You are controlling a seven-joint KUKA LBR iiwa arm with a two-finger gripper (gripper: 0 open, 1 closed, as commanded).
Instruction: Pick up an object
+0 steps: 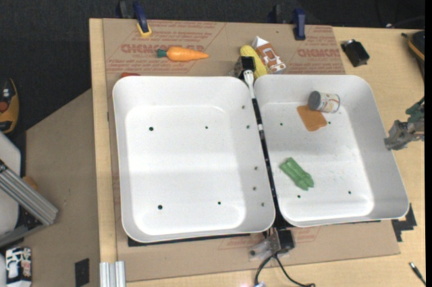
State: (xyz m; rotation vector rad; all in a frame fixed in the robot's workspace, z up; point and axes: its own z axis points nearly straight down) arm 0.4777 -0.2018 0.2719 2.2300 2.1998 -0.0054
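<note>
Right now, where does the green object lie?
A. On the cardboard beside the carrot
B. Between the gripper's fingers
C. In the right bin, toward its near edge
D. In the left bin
C: the green object rests on the floor of the right bin, nearer the camera than the orange piece and the small jar.

bins (135, 144) white | carrot (183, 55) orange | pea pod (297, 173) green | flat piece (312, 119) orange-brown | clamps (142, 19) blue-yellow

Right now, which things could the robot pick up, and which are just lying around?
For the job: green toy, orange piece, little jar, all in the right bin; gripper.
Lying about: carrot, banana, both on the bench behind the bins.
</note>
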